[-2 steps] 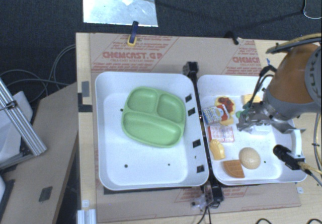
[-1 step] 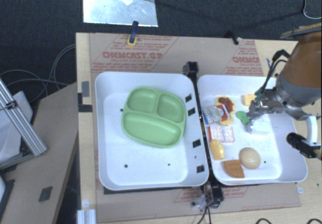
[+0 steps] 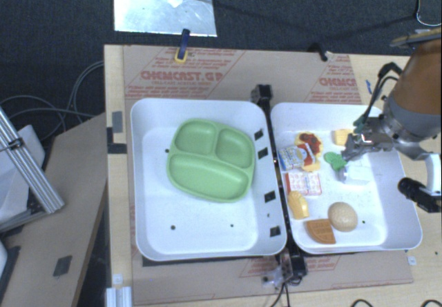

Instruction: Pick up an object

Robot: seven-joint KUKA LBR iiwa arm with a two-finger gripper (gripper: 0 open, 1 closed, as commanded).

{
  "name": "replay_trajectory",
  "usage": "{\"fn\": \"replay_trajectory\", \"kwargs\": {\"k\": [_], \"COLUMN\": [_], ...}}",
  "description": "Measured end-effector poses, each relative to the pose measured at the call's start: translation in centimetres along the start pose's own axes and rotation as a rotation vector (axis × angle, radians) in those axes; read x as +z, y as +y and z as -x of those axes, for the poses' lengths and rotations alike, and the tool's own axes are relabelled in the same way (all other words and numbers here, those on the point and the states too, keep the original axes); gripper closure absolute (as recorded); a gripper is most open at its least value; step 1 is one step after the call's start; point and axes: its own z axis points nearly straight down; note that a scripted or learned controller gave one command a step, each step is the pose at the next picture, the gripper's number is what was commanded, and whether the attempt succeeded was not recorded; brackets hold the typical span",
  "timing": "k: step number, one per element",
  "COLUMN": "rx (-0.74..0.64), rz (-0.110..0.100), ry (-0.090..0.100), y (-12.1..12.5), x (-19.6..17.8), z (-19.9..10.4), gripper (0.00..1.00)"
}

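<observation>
My gripper [image 3: 344, 164] hangs over the middle of the right bin [image 3: 397, 212], its fingertips just right of a small green piece [image 3: 333, 159]. Nothing shows between the fingers, which look nearly closed. Around it lie a red and yellow packet [image 3: 309, 141], a yellow block [image 3: 340, 136], a printed wrapper [image 3: 293, 156], a red-patterned card [image 3: 304, 183], a yellow piece [image 3: 298, 205], a tan round bread roll [image 3: 342, 216] and an orange wedge [image 3: 320, 230].
The left bin [image 3: 148, 230] holds a green three-compartment tray [image 3: 210, 161]. A black divider [image 3: 273, 167] runs between the bins. The arm's orange band [image 3: 421, 81] and grey wrist come in from the right. Bare floor lies right of the roll.
</observation>
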Motion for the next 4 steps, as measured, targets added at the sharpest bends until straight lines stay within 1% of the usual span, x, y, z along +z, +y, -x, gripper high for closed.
{"fn": "replay_trajectory", "kwargs": {"k": [1, 2, 3, 4], "rx": [-0.005, -0.004, -0.004, -0.002], "rz": [0.000, -0.002, -0.001, 0.000], "ry": [0.002, 0.001, 0.002, 0.000], "y": [1.5, 2.0, 1.2, 2.8], "x": [0.2, 1.0, -0.8, 0.4], "z": [-6.0, -11.5, -14.9, -14.8], "gripper": [1.00, 1.00, 1.00, 1.00]}}
